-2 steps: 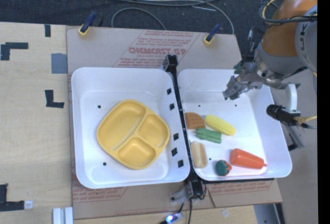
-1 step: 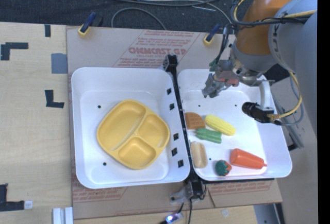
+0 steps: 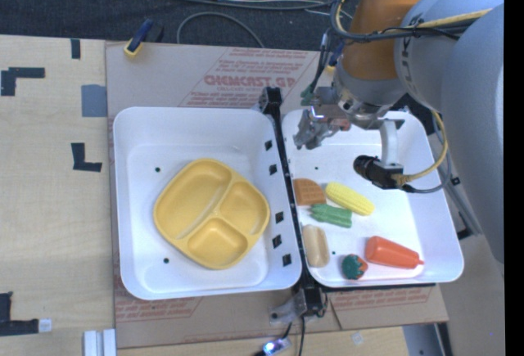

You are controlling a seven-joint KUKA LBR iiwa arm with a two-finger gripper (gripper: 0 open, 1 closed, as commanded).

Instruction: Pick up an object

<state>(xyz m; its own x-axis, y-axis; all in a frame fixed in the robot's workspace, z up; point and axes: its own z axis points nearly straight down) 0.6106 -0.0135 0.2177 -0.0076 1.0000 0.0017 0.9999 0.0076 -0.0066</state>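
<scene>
Gripper [image 3: 313,133] above right bin [image 3: 426,219]; jaws' state unclear, nothing between; corn [image 3: 350,198] nearby.

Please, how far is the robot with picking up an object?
Done: nothing looks picked; the corn, carrot, green vegetable and bread pieces all lie in the right bin. In hand: the gripper hangs over that bin's far left corner, nothing visible between its fingers. Left: descend, grasp, lift.
</scene>
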